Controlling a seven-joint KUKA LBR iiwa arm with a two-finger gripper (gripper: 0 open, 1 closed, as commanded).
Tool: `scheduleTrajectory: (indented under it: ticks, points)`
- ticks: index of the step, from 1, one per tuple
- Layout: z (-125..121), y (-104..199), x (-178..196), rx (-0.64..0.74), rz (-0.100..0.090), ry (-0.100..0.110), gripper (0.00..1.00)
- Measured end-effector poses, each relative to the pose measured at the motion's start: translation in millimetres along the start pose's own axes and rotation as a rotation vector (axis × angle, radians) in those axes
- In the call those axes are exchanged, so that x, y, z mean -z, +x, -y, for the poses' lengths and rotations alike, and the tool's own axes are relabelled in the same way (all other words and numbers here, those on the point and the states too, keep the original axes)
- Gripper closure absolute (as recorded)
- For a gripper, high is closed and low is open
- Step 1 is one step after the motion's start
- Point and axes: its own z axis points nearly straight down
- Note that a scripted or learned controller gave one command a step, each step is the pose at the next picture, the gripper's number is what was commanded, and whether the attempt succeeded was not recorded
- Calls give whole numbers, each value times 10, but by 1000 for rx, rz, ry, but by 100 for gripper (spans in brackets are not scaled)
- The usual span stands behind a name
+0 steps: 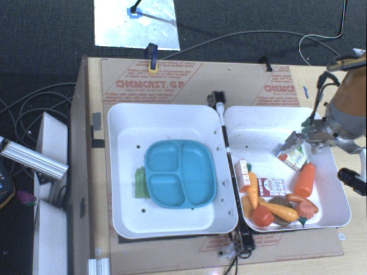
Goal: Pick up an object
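Bench (92,153) is light wood, topped by a printed cardboard sheet (189,82). Two white bins sit on it, touching: left bin (123,153) at 9 o'clock, right bin (338,202) at 3 o'clock. Yellow-blue clamp (152,59) at 12 o'clock edge.

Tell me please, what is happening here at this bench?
A grey robot arm with an orange band reaches from the right over the right bin. Its gripper hangs above a small white packet, beside an orange bottle and a pile of toy food. The left bin holds a blue divided plate.
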Motion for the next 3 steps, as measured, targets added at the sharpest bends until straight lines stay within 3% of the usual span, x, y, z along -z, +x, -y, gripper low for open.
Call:
scheduleTrajectory:
  ticks: [1, 2, 3]
  points:
    - [-585, -495, -1056, 0, 0, 1, 0]
    - [-433, -494, -1139, 0, 1, -4, 0]
    - [-1031, -493, -962, 2, 1, -3, 0]
